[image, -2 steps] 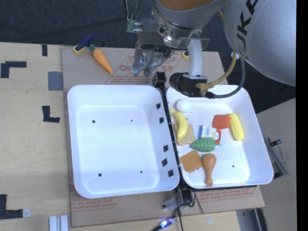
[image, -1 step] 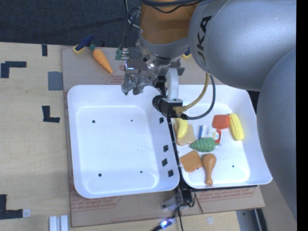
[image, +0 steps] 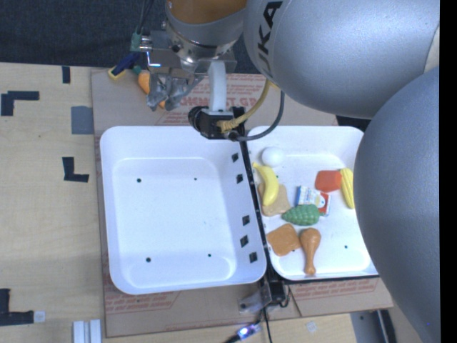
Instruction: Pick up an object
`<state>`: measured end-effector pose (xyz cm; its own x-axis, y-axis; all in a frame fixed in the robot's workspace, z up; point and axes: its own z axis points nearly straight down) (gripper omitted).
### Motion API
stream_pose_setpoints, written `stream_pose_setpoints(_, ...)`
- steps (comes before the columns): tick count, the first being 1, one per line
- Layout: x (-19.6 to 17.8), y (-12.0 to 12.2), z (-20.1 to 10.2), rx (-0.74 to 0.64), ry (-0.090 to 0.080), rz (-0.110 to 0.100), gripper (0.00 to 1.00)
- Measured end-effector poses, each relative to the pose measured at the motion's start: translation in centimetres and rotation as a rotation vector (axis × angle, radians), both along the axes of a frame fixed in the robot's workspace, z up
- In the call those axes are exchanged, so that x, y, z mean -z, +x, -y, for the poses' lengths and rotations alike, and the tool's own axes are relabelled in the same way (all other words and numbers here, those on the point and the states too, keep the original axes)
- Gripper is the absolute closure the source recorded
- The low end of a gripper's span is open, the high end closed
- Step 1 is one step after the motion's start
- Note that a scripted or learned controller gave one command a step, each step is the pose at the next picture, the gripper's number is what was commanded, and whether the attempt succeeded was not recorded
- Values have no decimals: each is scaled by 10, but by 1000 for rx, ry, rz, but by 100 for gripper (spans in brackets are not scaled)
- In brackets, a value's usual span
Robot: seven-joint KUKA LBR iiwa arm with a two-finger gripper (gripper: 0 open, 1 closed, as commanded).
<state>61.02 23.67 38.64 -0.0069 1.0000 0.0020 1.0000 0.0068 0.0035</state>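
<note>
Presently, two bananas (image: pixel 268 183), one egg (image: pixel 272 156) and one drumstick (image: pixel 310 246) are counted in the right bin (image: pixel 357 138); the gripper (image: pixel 166 91) state cannot be told.

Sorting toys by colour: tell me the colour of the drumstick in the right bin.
Orange-brown; the drumstick shows best in the camera view.

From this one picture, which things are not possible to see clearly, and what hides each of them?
- Gripper, camera view: small and cluttered; open or shut cannot be told, nor whether the orange thing beside it is held.
- Right bin: its right side is covered by the grey arm.
- Small carton: partly under the green toy; its print is too small to read.
</note>
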Motion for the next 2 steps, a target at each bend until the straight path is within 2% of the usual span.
stream_pose_setpoints(1,125,1,59,11,-9,-17,100)
stream_pose_setpoints(2,93,36,0,1,0,-1,100)
